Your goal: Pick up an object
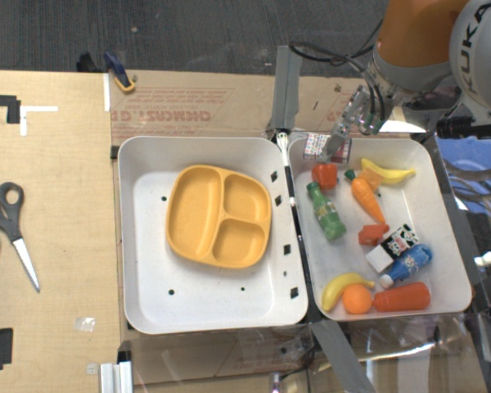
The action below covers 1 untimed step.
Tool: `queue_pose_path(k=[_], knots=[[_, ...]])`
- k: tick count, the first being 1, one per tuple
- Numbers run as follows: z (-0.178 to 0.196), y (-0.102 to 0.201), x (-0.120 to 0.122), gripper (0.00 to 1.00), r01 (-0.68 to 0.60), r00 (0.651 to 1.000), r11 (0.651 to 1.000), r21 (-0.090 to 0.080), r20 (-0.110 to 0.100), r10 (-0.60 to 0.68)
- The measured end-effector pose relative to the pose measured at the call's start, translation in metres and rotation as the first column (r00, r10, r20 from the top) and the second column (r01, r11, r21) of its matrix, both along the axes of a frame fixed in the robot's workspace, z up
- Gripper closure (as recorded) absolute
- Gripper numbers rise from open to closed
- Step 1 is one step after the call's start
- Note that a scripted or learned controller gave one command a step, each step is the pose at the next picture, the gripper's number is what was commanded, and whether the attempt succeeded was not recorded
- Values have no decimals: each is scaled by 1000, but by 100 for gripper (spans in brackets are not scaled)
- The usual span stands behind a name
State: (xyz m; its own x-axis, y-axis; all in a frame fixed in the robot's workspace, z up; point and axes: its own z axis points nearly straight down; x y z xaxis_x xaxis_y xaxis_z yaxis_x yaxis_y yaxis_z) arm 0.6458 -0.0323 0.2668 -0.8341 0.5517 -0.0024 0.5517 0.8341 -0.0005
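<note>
Gripper (337, 147) hangs over the far-left corner of the right bin (450, 219), arm coming in from approx 1 o'clock. Jaws: you can't tell if they're parted or clenched, too small and dark at this res, and nothing visibly sits between them.

Nearest candidate obj is the small red piece (325, 175), just beside the tool tip at 6 o'clock, touching or nearly so. No clear long axis, it's blocky. Green bottle (326, 214) lies right after it, further toward 6, long axis running approx 11-to-5.

Room: tight. Red piece sits near the bin's left wall at 9 o'clock and near the far rim at 12, so you've got little side clearance there. Open floor is toward 3 o'clock before the carrot (367, 199) and the yellow banana (386, 171).

The remaining clutter sits well apart toward 5 o'clock: blue bottle (407, 263), orange ball (358, 299), red sausage (402, 296). Left bin (139, 244) holds the yellow divided plate (219, 216), not relevant to this reach.

My guess: a straight drop onto the red piece is the shortest move, risk is clipping the wall.
</note>
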Motion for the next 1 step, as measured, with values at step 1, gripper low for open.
queue_pose_path(k=[1], knots=[[2,51,-112,100,-11,1000,1000,1,-2,11]])
